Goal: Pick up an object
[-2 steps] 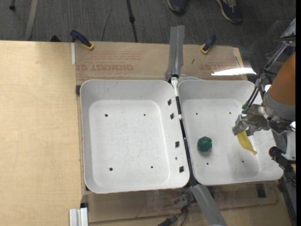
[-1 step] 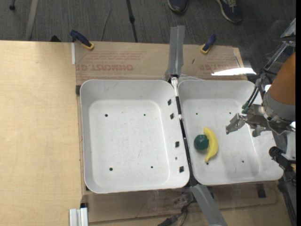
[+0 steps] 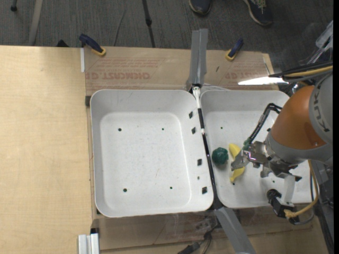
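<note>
- Two white bins side by side on the bench. I'll use the divider (image 3: 203, 142), where their inner rims meet, as my reference for everything.
- Left bin (image 3: 106, 142): just a bare white floor with a few small dark holes, so there's open room all the way out from the divider to its far rim.
- Right bin (image 3: 222, 107): this is the busy one. The arm (image 3: 302, 123), grey with its big orange band, comes in from the side away from the divider and covers most of that half of the bin.
- Green ball (image 3: 220, 155): sits on the right bin's floor just beside the divider, only a thin strip of white between it and the rim.
- Yellow object (image 3: 236, 164): next out from the divider, just past the ball and close to it but apart as far as I can see. It's longish and lying tilted, and its lower end points toward the bin's near edge.
- Gripper (image 3: 248, 157): down low right at the yellow object, on the side away from the divider. Honestly can't tell if it's spread or pinching anything, too much clutter there.
- Free floor in the right bin is mostly the stretch along the divider above the ball, toward the far rim.
</note>
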Robot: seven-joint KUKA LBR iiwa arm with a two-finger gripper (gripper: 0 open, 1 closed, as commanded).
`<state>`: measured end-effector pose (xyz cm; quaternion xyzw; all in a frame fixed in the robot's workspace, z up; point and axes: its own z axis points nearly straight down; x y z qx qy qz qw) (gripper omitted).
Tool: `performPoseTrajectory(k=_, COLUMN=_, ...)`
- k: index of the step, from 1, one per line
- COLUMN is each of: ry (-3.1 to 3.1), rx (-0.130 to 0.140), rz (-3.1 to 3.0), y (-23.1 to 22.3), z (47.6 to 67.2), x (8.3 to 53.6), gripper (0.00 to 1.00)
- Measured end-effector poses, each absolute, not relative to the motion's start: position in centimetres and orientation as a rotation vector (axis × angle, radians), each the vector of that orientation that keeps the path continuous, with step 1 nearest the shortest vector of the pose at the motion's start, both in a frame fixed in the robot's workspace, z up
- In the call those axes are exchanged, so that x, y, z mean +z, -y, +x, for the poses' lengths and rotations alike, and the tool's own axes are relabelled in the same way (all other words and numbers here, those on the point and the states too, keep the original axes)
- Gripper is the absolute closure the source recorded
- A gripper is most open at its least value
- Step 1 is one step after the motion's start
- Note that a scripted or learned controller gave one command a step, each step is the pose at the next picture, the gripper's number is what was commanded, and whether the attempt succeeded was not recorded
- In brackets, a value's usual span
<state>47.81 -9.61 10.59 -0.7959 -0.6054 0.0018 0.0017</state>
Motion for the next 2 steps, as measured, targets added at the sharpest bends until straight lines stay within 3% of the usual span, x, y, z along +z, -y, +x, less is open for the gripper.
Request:
performPoseTrajectory(k=1, ry=1.961, rx=0.006, rz=-2.452, y=9.70, z=52.17, x=9.01, gripper=0.00)
performPoseTrajectory(k=2, ry=1.955, rx=0.009, rz=-2.454, y=9.81, z=52.11, x=9.82, gripper=1.00)
